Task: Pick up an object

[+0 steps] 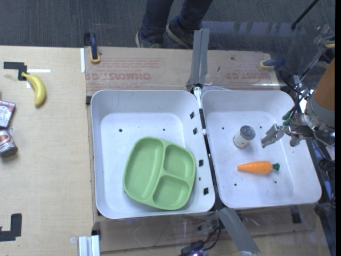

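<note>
In the right bin (250, 196) lie an orange toy carrot (257, 167) with a green top and a small grey-lidded jar (244, 136) on its side. My gripper (283, 134) hangs at the bin's right side, level with the jar and a little above the carrot, its fingers open and nothing between them. It is apart from both objects. The left bin (106, 143) holds a green divided plate (160, 173).
Left of the bins, a banana (37, 88) and small packets (6, 129) lie on the wooden bench. A grey divider post (200, 57) rises between the bins at the back. A person's feet (165, 33) stand beyond the bench.
</note>
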`<state>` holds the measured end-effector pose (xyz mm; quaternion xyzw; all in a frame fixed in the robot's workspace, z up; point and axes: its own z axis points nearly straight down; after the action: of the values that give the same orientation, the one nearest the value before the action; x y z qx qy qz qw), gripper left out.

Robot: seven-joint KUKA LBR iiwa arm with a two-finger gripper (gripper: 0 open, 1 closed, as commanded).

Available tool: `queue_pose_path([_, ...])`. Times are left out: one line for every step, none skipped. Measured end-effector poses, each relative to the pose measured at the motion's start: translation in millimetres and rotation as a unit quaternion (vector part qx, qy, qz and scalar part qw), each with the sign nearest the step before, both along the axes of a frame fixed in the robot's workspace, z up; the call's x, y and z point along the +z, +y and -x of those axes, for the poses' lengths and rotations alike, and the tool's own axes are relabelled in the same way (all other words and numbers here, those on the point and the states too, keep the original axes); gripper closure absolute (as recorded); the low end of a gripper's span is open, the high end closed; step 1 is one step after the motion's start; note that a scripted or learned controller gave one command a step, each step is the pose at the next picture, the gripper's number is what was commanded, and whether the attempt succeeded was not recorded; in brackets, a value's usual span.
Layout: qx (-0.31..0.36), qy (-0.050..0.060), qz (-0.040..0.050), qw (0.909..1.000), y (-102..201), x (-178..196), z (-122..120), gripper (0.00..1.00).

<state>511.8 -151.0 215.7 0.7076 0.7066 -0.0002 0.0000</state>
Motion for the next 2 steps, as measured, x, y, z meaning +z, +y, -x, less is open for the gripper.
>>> queue_pose_path([0.106, 0.0, -0.0003, 0.9944, 23, -124, -6, 0.0])
queue_pose_path([0.169, 0.0, 0.0, 0.9856, 122, -24, 34, 0.0])
